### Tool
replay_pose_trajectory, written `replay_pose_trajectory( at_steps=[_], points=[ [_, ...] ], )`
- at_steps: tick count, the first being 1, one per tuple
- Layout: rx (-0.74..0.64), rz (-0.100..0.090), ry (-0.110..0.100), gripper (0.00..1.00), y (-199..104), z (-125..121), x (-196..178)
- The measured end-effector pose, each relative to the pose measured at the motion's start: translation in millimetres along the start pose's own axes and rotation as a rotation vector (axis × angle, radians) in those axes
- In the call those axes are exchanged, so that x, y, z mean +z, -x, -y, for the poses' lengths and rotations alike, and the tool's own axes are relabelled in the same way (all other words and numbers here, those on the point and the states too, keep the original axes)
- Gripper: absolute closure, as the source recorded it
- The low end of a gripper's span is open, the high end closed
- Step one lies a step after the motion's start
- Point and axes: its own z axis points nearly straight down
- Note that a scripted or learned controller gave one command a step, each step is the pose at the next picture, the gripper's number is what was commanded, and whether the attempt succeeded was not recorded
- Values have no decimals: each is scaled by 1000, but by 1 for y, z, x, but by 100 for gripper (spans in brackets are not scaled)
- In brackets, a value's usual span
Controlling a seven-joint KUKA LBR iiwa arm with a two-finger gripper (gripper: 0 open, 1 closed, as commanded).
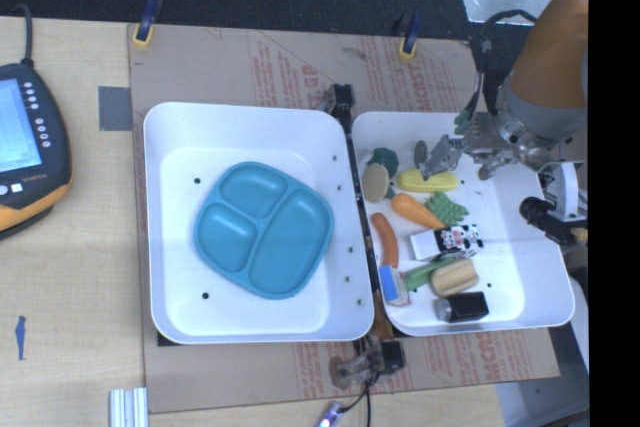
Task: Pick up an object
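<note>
Your bench (pixel 70 295) is pale wood, covered in the middle by a brown cardboard sheet (pixel 260 65) printed with faint red lettering too small for you to read; blue-and-yellow clamps pin its far edge. On the sheet stand two shallow white bins side by side. The left bin (pixel 170 130) holds one thing, a blue divided plate (pixel 263 229) with three compartments, lying flat near its centre. The right bin (pixel 540 265) holds the clutter you may pick from.

The arm (pixel 552 55), grey with an orange band, enters from your view's right and hangs over the far right part of the right bin. Its gripper (pixel 437 155) points toward the bin's middle, just above the yellow toy; you cannot tell whether its fingers are apart or together, and nothing shows between them.

At the far left of the bench lies a handheld control pendant (pixel 28 147), dark with an orange rim and a lit screen.

In the right bin, reading downward in size: a yellow banana-like toy (pixel 427 181) near the gripper; an orange carrot (pixel 415 209) just beside it; a reddish sausage (pixel 385 238) along the left wall; a tan cylinder (pixel 454 276); a black block (pixel 463 306) nearest you; a beige oval (pixel 375 181); a dark green piece (pixel 383 158); a small white box with black spots (pixel 458 239), its print illegible.
</note>
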Motion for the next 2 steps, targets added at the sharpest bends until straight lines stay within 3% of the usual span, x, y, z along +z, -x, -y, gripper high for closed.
replay_pose_trajectory(
  at_steps=[1, 2],
  points=[
    [2, 2, 9, 0, 20, -30, 94],
    [-1, 1, -1, 0, -25, 24, 109]
  ],
)
